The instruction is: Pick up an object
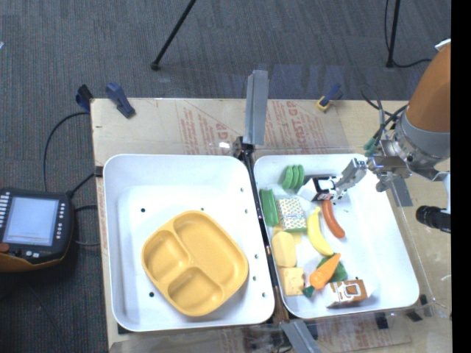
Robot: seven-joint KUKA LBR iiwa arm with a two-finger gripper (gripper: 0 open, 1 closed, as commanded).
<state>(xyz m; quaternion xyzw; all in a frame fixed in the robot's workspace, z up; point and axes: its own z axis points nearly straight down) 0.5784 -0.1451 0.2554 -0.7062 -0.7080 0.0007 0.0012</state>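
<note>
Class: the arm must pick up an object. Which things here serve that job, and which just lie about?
For the job: gripper; right bin with sausage, banana, carrot, carton.

Lying about: yellow tray in the left bin, handheld screen, blue clamp.

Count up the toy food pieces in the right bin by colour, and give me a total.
Green: 2, a pea pod and a cucumber
Yellow: 3, a banana, a potato and a cheese block
Red: 1, a sausage
Orange: 1, a carrot
Printed packs: 2, a checked packet and a small carton
Total: 9
</note>
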